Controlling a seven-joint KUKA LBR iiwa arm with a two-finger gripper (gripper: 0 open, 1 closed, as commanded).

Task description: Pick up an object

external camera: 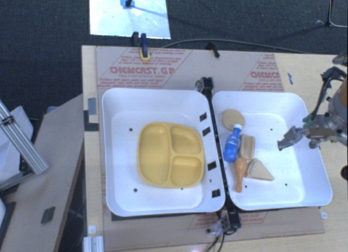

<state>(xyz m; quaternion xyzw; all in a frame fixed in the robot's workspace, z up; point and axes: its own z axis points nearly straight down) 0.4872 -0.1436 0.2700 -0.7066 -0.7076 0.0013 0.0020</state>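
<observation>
Camera view: hand state unclear, right bin; blue bottle, carrot near divider.

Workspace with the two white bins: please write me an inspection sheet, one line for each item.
Surface: bench with a printed sheet under the left bin and the right bin.
Job's things: in the right bin, blue bottle, orange carrot-like toy, round tan disc, tan wedge, tan block.
Clutter: yellow divided plate in the left bin.
Grippers: gripper over the right bin, holding nothing.
Cables: one black cable behind the bins.
Surroundings: dark floor, shiny sheet.
</observation>
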